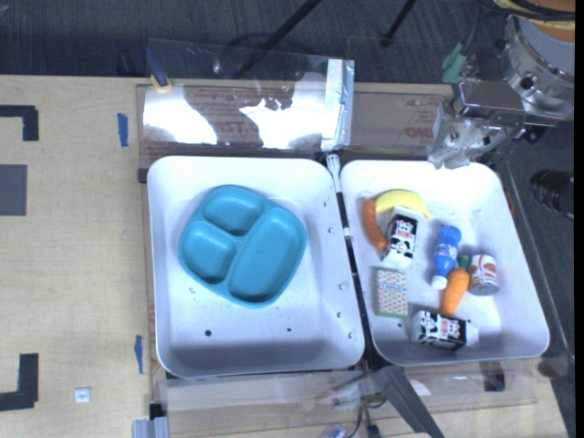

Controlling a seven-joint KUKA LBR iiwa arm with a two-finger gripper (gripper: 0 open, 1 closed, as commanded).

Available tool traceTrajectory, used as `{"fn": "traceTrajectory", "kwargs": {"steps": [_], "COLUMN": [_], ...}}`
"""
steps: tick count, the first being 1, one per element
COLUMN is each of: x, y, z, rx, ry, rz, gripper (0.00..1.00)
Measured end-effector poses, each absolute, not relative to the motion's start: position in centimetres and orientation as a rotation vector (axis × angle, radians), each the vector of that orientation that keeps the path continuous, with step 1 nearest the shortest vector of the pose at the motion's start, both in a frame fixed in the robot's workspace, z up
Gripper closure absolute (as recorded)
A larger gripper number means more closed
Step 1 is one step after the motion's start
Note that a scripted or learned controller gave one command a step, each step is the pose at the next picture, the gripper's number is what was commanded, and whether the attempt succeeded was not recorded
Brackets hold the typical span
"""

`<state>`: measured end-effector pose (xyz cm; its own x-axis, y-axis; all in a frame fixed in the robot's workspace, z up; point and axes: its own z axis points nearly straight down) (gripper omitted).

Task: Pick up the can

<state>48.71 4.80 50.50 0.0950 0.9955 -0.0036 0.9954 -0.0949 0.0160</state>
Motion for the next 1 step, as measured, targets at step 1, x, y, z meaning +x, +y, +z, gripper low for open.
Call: {"fn": "traceTrajectory", "kwargs": {"steps": [1], "x": [48.82], "y": [5.00], "z": [51.51], "rx": [2.307], "ry": [2.107], "rz": [0.016], "gripper": [1.00]}}
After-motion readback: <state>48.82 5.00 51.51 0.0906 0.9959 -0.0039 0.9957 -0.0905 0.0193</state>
